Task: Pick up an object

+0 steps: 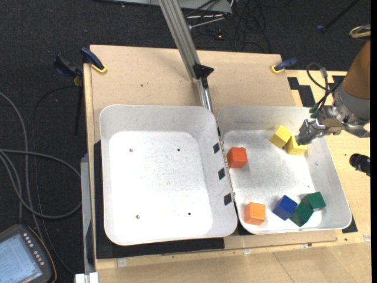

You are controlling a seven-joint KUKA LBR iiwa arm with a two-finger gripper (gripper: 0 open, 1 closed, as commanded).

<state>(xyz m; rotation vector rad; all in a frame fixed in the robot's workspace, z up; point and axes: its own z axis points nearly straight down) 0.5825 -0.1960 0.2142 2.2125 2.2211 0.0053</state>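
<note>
The right bin (pixel 330 175) holds several small blocks. Two yellow blocks lie at its upper right, one (pixel 281 136) to the left and one (pixel 297 148) just below my gripper (pixel 306 135). My gripper hangs low over the bin's right side, its tip right at the second yellow block. A red-orange block (pixel 237 157) sits near the bin's left wall. Along the front edge lie an orange block (pixel 255 213), a blue block (pixel 285 207) and two green blocks (pixel 316 200) (pixel 302 213).
The left bin (pixel 112 158) stands beside the right one, their walls meeting in the middle. A metal pole (pixel 182 34) slants down to the divider from the back. Clamps (pixel 94 61) (pixel 283 65) grip the board's far corners.
</note>
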